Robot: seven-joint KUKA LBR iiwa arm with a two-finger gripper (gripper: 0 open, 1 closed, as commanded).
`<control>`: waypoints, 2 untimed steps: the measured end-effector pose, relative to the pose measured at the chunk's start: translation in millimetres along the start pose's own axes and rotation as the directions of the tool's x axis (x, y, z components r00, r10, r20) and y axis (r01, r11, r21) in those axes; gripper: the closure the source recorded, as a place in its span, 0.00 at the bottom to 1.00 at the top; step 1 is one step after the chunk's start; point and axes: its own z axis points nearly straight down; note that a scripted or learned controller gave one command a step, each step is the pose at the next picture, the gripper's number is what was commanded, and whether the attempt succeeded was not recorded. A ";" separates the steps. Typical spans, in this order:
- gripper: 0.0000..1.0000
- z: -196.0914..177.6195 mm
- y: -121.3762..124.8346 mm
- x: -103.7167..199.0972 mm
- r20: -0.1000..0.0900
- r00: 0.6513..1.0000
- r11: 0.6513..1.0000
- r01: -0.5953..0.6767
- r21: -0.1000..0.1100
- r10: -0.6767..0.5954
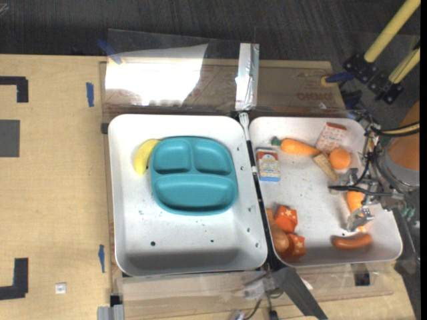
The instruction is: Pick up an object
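low over the right shallow white bin [313, 259], the two-finger gripper [358, 220] hangs just above a reddish-brown sausage [351, 241] near the bin's front right corner; i cannot tell how its grip stands. a divided teal plastic plate [194, 175] sits in the left white bin [133, 232].

A teal tray [194, 174] is being borne by the left bin [133, 239], a banana [142, 155] tucked beside it. The gripper [360, 217] is being held over the right bin [313, 205], just above a sausage [351, 241].
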 end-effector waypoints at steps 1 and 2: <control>0.00 -0.3 1.5 16.3 0.002 1.000 1.000 -0.025 0.001 0.025; 0.00 -0.9 3.0 38.2 0.007 0.998 0.998 0.058 0.001 -0.058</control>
